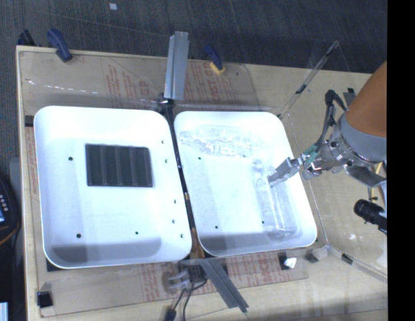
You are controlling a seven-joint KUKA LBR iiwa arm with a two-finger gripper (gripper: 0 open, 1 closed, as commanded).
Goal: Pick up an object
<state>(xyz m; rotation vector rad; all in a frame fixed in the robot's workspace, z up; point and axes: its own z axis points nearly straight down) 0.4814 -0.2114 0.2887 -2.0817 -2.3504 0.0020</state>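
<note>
A dark grey ridged rectangular block (119, 165) lies flat in the left bin (53, 122), toward its back. In the right bin (224, 202), a clear plastic bottle (275, 209) lies along the right wall, hard to make out against the white. A crinkled clear plastic piece (217, 142) rests near that bin's back wall. My gripper (281, 172) reaches in from the right and hangs low over the right bin's right side, just above the bottle's upper end. Whether it touches the bottle cannot be made out.
A metal bar (177, 65) stands at the back between the bins and a metal bracket (221, 285) at the front. Blue clamps (60, 46) (213, 57) grip the bench's back edge. A black device (0, 209) sits at the far left.
</note>
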